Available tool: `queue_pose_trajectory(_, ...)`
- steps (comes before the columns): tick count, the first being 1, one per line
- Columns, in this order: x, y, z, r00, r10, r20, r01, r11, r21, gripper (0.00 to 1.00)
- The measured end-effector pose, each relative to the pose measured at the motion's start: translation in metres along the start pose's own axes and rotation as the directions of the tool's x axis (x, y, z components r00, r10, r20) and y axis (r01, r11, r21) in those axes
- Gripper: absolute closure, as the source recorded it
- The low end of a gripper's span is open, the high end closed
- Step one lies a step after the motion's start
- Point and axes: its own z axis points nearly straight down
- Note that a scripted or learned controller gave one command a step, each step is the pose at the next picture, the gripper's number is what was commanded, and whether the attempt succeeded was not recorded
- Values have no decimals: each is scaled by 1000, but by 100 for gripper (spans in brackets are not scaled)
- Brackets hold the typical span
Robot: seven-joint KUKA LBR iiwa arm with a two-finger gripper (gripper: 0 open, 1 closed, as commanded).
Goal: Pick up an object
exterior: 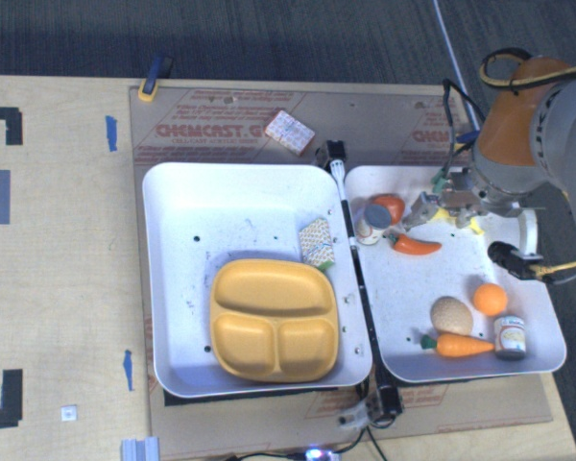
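I've got the gripper (432,206) low over the far end of the right bin (547,349), just beside the tomato (388,206) and above the chilli (415,246). Its fingers look parted, though they're blurry, and I see nothing between them. Near my end sit a carrot (461,347), an orange (491,299), a potato (450,315) and a small jar (510,336). The left bin (173,190) holds a yellow tray (274,319).

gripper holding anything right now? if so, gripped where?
Cannot be told. The gripper sits low in the right bin, beside the tomato and above the chili pepper; nothing visibly sits between its fingers.
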Motion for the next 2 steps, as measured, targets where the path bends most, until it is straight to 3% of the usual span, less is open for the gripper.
queue_pose_trajectory(1, 57, -63, 10, 1000, 2, -4, -2, 1000, 4, 0)
queue_pose_trajectory(2, 56, -61, -1, 1000, 5, -1, -5, 1000, -1, 100)
